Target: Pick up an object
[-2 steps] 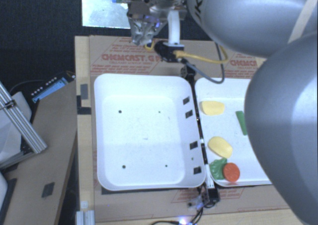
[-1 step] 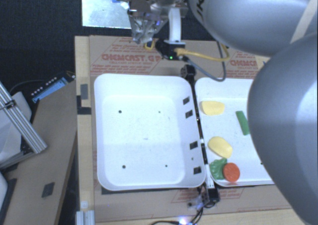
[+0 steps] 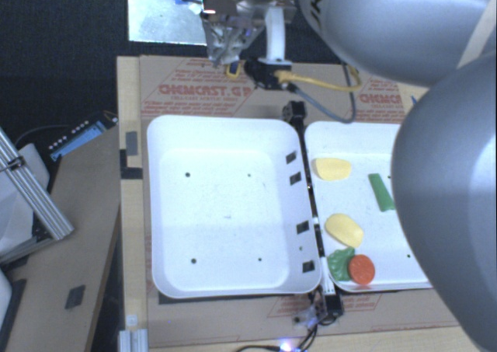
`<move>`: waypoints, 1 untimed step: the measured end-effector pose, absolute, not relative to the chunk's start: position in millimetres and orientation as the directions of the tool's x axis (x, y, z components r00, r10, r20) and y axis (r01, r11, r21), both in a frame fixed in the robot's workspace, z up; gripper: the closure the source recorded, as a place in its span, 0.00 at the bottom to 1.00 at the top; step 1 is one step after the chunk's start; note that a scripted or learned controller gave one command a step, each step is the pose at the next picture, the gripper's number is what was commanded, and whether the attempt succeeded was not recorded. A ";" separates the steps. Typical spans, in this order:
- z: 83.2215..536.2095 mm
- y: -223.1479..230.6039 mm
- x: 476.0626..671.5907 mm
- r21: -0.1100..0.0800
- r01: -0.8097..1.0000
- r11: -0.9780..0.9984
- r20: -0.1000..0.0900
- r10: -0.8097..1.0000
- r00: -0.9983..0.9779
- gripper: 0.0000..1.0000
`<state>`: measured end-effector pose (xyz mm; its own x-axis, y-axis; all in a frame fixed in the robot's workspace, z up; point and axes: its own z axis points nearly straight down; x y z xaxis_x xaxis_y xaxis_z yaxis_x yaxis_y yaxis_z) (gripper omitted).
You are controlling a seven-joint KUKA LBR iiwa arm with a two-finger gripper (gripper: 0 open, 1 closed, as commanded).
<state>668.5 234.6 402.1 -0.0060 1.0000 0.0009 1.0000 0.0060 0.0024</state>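
Cardboard (image 3: 194, 90) printed with red lettering lies under two shallow white bins set side by side. The left bin (image 3: 225, 203) fills the middle of the frame; its floor shows a few small dark dots. The right bin (image 3: 365, 141) touches it along a dark seam with black clips, and much of its right side is covered by the grey arm (image 3: 419, 32), which sweeps in from the upper right and bulks large at the right edge.

Inside the right bin, near the seam, lie a pale yellow piece (image 3: 331, 169) at the top, a second yellow piece (image 3: 344, 229) lower down, a green bar (image 3: 380, 192) to the right between them, and at the bottom a red round object (image 3: 362, 269) touching a green leafy piece (image 3: 339, 263). All rest on the bin floor, apart from the gripper.

The gripper (image 3: 225, 55) hangs at the top centre of the frame, over the cardboard just beyond the far rim of the left bin, well apart from the objects. Its fingers taper to a point (pressed together or close to it, though the blur leaves this uncertain), and nothing is seen between them. A yellow cable (image 3: 318, 82) and a black connector (image 3: 264, 72) trail beside it. A blue-and-black strip (image 3: 78, 137) and a metal rail (image 3: 31, 195) sit at the left.
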 end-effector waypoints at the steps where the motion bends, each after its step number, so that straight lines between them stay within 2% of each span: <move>1: 424.2 234.9 668.4 0.004 1.000 0.006 0.002 1.000 -0.006 1.00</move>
